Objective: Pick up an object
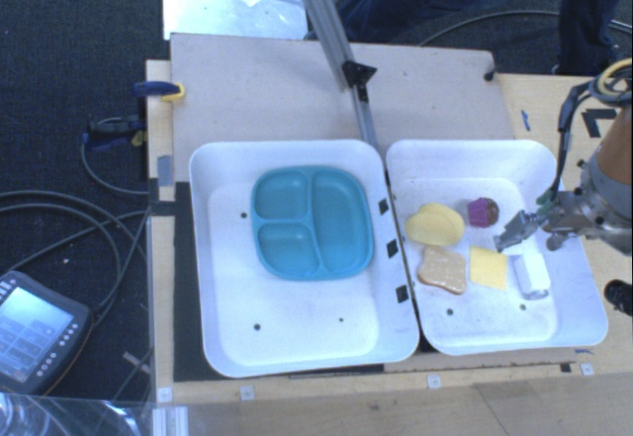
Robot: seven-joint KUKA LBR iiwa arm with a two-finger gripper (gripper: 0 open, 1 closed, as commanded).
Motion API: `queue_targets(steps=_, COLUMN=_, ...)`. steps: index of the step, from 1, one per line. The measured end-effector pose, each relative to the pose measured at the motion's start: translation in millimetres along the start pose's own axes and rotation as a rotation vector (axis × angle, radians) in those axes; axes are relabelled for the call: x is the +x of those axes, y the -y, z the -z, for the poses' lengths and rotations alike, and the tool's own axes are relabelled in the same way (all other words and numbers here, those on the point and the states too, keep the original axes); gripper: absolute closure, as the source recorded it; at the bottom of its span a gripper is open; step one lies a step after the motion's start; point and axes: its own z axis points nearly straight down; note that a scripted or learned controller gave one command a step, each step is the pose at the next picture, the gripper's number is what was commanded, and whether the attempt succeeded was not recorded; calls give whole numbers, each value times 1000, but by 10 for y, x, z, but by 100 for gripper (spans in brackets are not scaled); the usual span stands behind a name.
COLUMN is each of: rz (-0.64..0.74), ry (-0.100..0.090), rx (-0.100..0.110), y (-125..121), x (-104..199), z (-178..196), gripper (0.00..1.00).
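Observation:
The right bin (pixel 495 162) holds several small objects: a yellow rounded piece (pixel 435 223), a purple lump (pixel 483 212), a toast-like slice (pixel 442 271), a flat yellow square (pixel 488 268) and a small white block (pixel 531 275). My gripper (pixel 531 235) hangs over the right side of this bin, just above the white block and to the right of the yellow square. Its fingers (pixel 508 232) stand open with nothing between them.
A blue divided plate (pixel 312 222) lies in the left bin (pixel 227 325). A metal pole (pixel 326 14) slants down to the seam between the bins. Cables and a handheld pendant (pixel 35 330) lie on the floor at left.

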Motion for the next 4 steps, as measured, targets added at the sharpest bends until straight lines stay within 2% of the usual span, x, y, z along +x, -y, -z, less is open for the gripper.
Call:
queue_targets(steps=1, rz=0, ry=0, rx=1, y=20, x=23, z=-423, gripper=0)
queue_targets(steps=2, rz=-1, ry=-1, rx=2, y=39, x=21, z=-1053, gripper=0)
queue_targets(steps=3, rz=-1, ry=2, rx=-7, y=14, x=12, z=-911, gripper=100)
queue_targets(steps=4, rz=5, ry=3, rx=-11, y=-43, x=104, z=-340, gripper=100)
